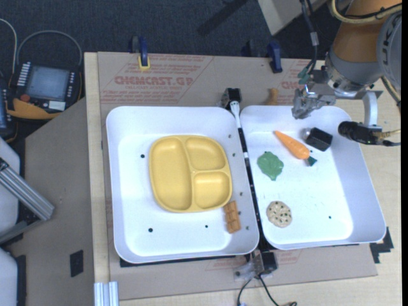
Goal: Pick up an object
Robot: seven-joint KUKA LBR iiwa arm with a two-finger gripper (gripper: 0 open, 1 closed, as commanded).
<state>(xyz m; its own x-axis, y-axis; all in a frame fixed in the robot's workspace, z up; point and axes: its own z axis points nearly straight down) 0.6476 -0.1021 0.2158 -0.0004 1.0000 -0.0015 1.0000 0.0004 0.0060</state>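
- Tool (305, 107) hovers over the right bin's (357, 228) far edge; cannot tell how it is set.
- Carrot (292, 144) lies just below it, beside a green piece (270, 165).
- Cookie (278, 213) sits nearer the front.

What I saw was a robotics lab bench, not a kitchen, despite the food on it. Two shallow white plastic bins (127, 190) sat side by side on a brown cardboard sheet printed with red lettering (153, 80), which was held down by blue clamps (144, 50). A grey handheld control pendant with a small dark screen (46, 83) lay to the left, its black cable looped above it. The grey industrial arm with an orange band (366, 27) reached in from the right, trailing cables. The food was toy: an orange plastic carrot (292, 144) and a speckled play cookie (279, 213), beside a yellow compartment plate (190, 172).
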